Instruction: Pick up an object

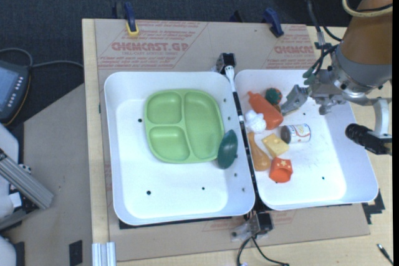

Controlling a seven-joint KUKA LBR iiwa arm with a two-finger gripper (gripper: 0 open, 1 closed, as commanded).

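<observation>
Tool (304,99) first: it hangs at the end of the grey arm with the orange band (369,34), low over the far part of the right shallow white bin (349,187), and whether it is apart or together I cannot tell from this slanted view; nothing can be seen clamped in it. Just beside it, toward the left bin, sits a small dark green round toy (272,95), touching or nearly touching an orange-red bottle-shaped plastic toy (265,111). The bottle's long axis runs diagonally, from the far left toward the near right. I judge this pair the likeliest pick, since it lies nearest the tool, a little to the view's left and slightly lower. A short sideways shift and a descent would be needed, with the close-packed neighbours a risk to a clean grip. Slightly nearer the camera lies a small white cylindrical can with a printed label (297,133), on its side. Past it come a pale yellow wedge-shaped block (275,145), a long orange carrot-like piece (259,157) along the bin's left wall, and a red-orange pepper-like toy (280,170). Well apart, in the left shallow white bin (134,196), rest a light green divided plastic plate (184,126) and a dark green oval toy (227,150) at the plate's right rim. Both bins stand on the brown board-covered desk (93,134).
</observation>
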